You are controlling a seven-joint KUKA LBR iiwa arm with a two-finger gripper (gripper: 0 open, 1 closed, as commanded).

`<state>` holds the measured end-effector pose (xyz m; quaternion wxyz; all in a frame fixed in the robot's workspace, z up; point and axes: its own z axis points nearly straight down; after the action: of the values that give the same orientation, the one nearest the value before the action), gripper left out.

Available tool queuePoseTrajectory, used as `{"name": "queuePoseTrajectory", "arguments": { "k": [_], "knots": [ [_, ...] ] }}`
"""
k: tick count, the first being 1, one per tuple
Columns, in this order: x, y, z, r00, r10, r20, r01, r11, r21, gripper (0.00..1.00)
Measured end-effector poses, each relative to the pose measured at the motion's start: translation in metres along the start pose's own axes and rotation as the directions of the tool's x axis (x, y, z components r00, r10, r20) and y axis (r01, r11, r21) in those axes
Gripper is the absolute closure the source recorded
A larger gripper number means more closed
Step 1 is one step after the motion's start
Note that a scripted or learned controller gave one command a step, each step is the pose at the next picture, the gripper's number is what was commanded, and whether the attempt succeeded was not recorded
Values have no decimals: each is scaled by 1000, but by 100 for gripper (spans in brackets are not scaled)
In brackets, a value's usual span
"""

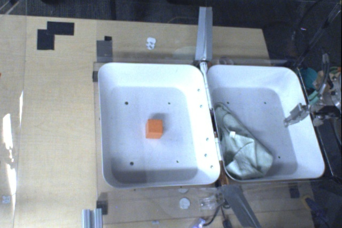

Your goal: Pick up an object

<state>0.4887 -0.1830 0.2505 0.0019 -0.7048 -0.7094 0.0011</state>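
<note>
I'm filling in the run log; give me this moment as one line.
gripper: at right bin's right rim, holding nothing seen | orange cube: left bin floor | crumpled cloth: right bin, near-left corner

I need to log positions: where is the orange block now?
The orange block lies near the middle of the left bin, apart from its walls.

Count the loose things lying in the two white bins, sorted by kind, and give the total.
Orange block, in the left bin: 1
Pale crumpled cloth, in the right bin: 1
Total: 2
</note>
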Motion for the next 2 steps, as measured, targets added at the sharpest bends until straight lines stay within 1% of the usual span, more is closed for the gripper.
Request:
{"name": "queuePoseTrajectory", "arguments": {
  "k": [1, 2],
  "knots": [
    [-19, 48, 72, 984, -176, 0, 176, 984, 0, 0],
    [-23, 25, 46, 999, 34, 1, -34, 999, -2, 0]
  ]
}}
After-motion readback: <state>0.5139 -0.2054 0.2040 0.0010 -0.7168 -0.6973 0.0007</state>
